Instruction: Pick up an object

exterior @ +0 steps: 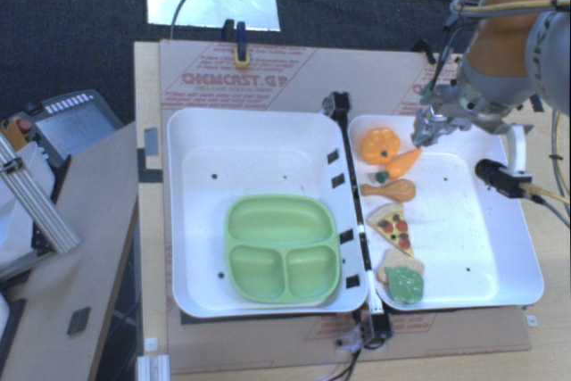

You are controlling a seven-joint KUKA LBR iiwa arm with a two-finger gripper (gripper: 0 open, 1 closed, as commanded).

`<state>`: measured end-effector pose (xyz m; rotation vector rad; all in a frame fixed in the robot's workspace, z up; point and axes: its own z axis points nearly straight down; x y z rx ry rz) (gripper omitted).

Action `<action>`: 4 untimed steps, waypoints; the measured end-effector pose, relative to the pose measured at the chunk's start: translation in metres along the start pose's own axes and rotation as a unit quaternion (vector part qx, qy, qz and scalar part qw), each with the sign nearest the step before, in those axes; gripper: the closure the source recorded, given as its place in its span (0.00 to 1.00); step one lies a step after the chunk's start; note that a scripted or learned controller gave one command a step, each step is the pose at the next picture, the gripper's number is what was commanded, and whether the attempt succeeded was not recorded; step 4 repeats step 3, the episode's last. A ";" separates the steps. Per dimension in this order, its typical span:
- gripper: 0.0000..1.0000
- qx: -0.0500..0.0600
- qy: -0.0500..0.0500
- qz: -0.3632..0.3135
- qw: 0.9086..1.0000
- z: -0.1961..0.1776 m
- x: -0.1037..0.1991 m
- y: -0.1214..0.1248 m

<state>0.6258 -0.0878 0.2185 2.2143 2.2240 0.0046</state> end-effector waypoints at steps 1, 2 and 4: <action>1.00 0.001 0.001 -0.002 1.000 -0.006 0.048 -0.009; 1.00 0.003 0.001 -0.003 1.000 -0.004 0.107 -0.032; 1.00 0.002 0.001 -0.003 1.000 -0.015 0.159 -0.053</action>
